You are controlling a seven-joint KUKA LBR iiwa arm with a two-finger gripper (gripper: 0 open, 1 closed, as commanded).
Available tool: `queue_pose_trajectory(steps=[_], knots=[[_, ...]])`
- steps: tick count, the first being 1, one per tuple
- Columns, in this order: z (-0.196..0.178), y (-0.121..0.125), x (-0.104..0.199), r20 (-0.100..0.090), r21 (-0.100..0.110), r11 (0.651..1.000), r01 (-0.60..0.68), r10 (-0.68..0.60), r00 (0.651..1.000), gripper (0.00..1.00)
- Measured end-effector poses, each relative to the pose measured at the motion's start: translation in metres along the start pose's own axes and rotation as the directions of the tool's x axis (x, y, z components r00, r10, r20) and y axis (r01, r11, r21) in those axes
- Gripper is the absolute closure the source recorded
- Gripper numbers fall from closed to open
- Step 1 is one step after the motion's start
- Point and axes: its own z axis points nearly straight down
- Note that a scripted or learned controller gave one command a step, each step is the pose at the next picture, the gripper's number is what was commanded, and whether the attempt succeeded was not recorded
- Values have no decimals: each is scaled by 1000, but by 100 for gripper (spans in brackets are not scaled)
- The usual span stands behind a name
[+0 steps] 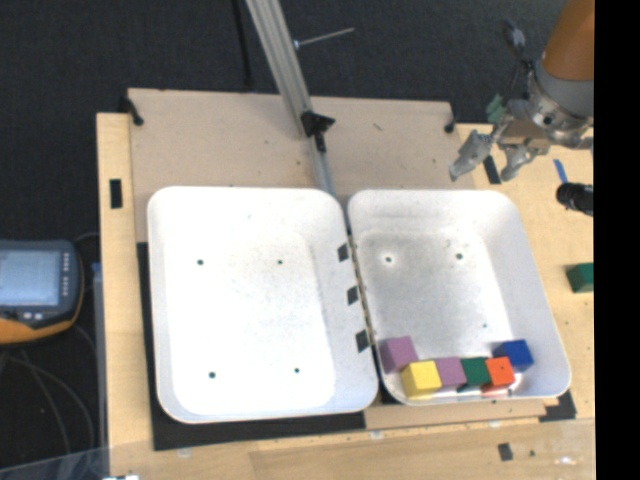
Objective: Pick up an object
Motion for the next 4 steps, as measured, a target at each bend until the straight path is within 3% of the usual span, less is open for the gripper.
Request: queue_pose_trajectory(steps=[3, 4], knots=[[0, 0, 0, 0, 1, 1000, 2, -2, 1000, 0], [25, 3, -27, 0, 1, 1000, -12, 12, 1000, 0]])
